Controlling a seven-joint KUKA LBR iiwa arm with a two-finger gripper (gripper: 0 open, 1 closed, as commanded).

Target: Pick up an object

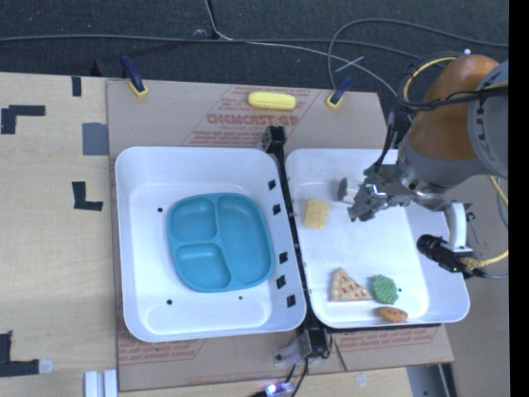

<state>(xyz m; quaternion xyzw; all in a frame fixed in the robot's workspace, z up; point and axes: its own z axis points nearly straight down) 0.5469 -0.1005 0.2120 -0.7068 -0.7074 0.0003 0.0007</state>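
Now, gripper [354, 202]: hangs over the upper middle of the right bin [409, 255]; its two dark fingers stand slightly parted with nothing between them.
Nearest object: a pale yellow block [316, 213], squarish and matte like a foam slice, lies flat on the bin floor just left of the fingertips, apart from them.
Other objects, right bin: near the front wall lie a triangular slice [348, 287], tan with red dots and a crust-like edge; a green knobbly round piece [383, 288] just beside it on the right; and a small orange oval [393, 313] in front of the green piece. All three are well apart from the gripper.
Left bin [136, 246]: white, smooth plastic with rounded corners; it holds a blue divided plate [220, 241], glossy, with three compartments.
Arm [450, 131]: grey body with an orange band, entering from the right, cables looping around it.
Bench surface: brown cardboard [198, 114] under both bins, with red print; a yellow banana-shaped piece [271, 100] rests on it behind the bins.
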